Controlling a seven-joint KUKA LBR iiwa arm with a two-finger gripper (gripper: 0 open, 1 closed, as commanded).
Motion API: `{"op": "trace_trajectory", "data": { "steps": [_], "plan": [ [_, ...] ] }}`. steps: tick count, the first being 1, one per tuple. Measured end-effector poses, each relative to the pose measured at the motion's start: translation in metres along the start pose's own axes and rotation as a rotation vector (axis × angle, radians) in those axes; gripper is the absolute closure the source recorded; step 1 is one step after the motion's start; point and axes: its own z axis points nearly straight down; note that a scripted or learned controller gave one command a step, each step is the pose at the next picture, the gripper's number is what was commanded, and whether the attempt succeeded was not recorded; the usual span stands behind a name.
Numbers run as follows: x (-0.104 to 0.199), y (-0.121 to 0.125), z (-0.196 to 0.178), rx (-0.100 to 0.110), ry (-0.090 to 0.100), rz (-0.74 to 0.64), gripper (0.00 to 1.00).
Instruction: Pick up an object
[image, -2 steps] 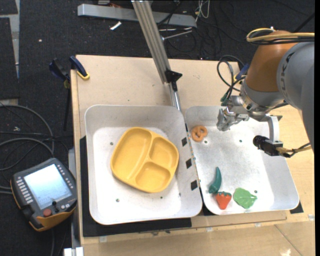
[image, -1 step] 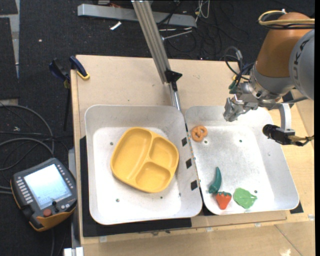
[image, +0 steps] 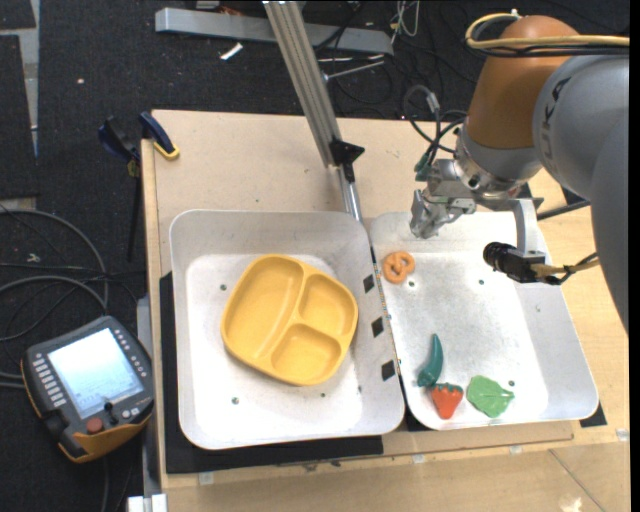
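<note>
The grey arm (image: 560, 110) with its orange band reaches in from the right, over the far edge of the right bin (image: 520, 320). The left bin (image: 200, 300) holds a yellow divided plate (image: 290, 318), lying flat with three compartments, nothing in them. The right bin holds four small things: a green leaf-like piece (image: 490, 396), a teal pepper-like piece (image: 432, 360) whose long axis runs near to far, and a red strawberry (image: 447, 399), all clustered at the near edge, and an orange pretzel (image: 398, 266) alone at the far left corner. The gripper (image: 432, 222) hangs just far and right of the pretzel, close but apart from it, with nothing seen between its fingers; whether they stand apart or together cannot be told. The pretzel is judged the likeliest target, lying a short way nearward and left of the gripper
</note>
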Motion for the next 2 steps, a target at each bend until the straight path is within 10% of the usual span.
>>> {"op": "trace_trajectory", "data": {
  "steps": [2],
  "plan": [
    [0.112,0.003,0.008,0.001,0.001,-0.001,1.00]
  ]
}}
